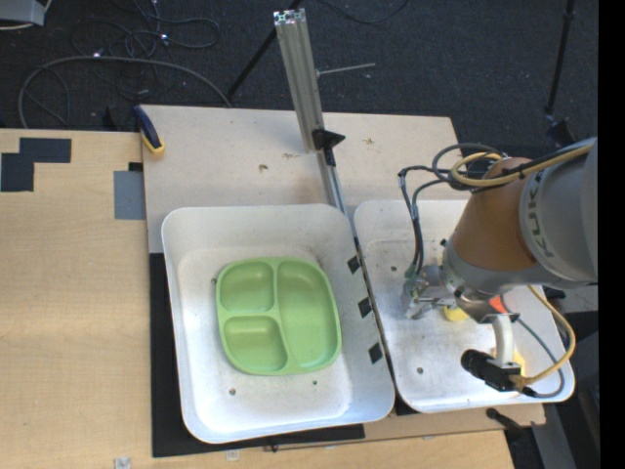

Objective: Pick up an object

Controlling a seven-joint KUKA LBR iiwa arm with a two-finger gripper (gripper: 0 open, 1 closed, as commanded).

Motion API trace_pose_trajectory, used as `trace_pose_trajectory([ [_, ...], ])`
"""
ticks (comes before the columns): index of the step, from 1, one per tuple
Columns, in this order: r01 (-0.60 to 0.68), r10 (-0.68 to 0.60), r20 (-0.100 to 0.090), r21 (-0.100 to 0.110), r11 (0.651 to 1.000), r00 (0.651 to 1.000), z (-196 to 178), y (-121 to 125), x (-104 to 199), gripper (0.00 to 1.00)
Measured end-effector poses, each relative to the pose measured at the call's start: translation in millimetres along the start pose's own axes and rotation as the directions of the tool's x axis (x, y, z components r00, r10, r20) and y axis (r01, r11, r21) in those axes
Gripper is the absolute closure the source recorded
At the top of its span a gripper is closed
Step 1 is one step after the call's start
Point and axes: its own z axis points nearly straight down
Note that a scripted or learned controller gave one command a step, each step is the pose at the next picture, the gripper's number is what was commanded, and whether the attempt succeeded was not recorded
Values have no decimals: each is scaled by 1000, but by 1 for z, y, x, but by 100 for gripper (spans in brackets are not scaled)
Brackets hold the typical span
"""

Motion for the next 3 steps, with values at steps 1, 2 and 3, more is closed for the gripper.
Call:
trace_pose_trajectory([
  [1, 3, -3, 9, 8, 1000, 1000, -63, -1, 1, 100],
  [2, 3, -4, 9, 6, 1000, 1000, -116, 1, 0, 100],
  [3, 3, -3, 9, 11, 1000, 1000, -120, 1, -1, 100],
])
